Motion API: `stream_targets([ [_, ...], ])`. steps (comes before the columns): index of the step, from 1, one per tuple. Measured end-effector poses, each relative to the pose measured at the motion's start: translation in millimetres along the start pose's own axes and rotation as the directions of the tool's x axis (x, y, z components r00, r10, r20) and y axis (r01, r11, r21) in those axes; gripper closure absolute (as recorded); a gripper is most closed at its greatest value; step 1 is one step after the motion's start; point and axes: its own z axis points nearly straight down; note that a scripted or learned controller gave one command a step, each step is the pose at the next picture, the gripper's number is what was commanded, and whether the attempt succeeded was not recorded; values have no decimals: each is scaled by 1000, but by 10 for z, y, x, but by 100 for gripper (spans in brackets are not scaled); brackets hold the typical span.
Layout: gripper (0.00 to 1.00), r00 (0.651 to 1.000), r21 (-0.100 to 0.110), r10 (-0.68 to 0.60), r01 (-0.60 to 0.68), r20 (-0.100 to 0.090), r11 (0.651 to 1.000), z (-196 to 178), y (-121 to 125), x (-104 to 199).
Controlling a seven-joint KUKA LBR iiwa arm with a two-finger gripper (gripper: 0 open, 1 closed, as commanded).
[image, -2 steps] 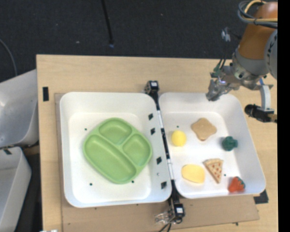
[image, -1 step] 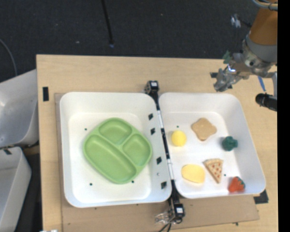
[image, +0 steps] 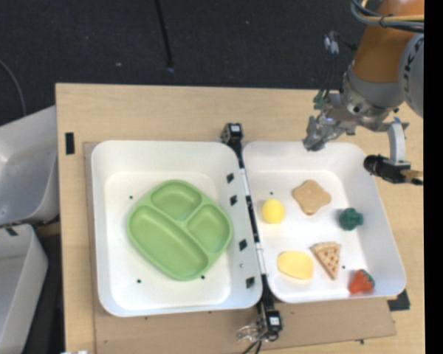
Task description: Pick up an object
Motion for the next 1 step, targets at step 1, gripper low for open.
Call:
stream_targets([
  [1, 100, 1000, 1, -1, 1, -1, 1000, 116, -149, 545],
])
